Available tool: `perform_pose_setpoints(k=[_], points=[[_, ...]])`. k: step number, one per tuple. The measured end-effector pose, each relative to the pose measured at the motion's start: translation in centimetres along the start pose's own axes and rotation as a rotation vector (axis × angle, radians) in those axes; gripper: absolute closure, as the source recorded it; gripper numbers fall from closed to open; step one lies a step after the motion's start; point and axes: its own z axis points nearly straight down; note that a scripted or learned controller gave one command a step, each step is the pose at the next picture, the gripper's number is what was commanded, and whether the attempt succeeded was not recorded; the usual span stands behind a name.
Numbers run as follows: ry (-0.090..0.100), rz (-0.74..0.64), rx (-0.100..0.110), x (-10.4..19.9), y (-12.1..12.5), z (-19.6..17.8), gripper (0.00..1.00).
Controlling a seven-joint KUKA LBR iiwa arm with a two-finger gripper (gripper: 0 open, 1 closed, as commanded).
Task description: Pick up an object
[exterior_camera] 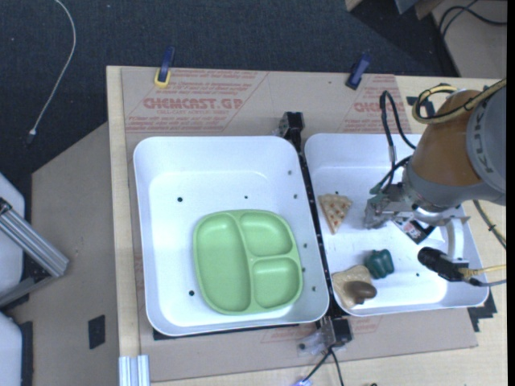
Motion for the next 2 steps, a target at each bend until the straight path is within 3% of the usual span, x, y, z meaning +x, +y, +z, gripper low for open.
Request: perform_pose_setpoints(k=[2], points=[[-0.003, -0.002, -0.007, -0.2, 0.5, -11.1, 1.0]])
